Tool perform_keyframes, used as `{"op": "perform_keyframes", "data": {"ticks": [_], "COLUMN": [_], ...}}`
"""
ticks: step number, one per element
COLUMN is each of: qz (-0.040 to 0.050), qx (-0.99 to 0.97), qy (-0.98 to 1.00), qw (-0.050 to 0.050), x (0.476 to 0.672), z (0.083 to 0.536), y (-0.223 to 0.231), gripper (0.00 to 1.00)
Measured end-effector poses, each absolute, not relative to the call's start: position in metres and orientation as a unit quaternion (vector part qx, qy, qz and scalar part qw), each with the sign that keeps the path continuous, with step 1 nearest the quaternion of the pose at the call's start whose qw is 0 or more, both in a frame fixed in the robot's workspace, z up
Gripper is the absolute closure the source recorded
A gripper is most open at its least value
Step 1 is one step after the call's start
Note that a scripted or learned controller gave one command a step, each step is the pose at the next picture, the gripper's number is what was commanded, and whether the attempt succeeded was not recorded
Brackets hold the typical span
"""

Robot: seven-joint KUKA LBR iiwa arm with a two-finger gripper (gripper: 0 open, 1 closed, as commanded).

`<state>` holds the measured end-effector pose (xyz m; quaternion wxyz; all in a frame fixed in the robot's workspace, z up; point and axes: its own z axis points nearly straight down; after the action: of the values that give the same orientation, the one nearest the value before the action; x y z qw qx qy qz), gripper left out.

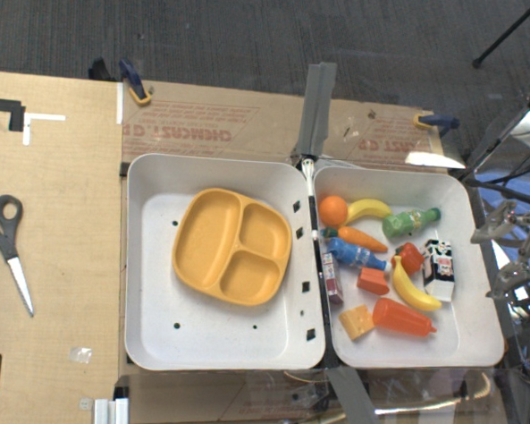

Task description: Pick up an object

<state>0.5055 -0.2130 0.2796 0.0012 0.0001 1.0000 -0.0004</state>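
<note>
The right bin (454, 348) holds several toy foods. An orange ball (333, 209), a yellow banana (370, 209) and a green bottle (409, 222) lie along its far side. Below them are a carrot (362, 239), a blue bottle (356, 255), a small red piece (411, 258) and a black-and-white milk carton (439, 262). Nearer the front lie a second banana (414, 289), an orange-red block (373, 280), a red-orange cone-shaped piece (403, 318), a cheese wedge (358, 322) and a dark red bar (332, 278) against the left wall.
The left bin (141, 333) bears a yellow divided plate (232, 247). Scissors (8, 245) lie on the wooden bench at far left. Blue clamps (134, 80) hold cardboard behind the bins. Thin metal framework (508, 257) stands just past the right bin's right wall.
</note>
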Motion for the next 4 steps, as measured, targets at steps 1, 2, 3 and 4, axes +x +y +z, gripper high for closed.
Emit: {"op": "perform_keyframes", "data": {"ticks": [1,2,3,4], "qz": [0.0000,-0.0002,-0.0004,-0.0003], "qx": [0.005,0.076,0.147,0.186], "qy": [1.000,0.997,0.989,0.983], "qw": [0.000,0.003,0.002,0.000], "x": [0.478,0.534,0.577,0.544], "z": [0.128,0.094,0.093,0.092], "y": [-0.160,-0.092,-0.092,-0.094], "gripper": [0.00,0.00,0.00,0.00]}}
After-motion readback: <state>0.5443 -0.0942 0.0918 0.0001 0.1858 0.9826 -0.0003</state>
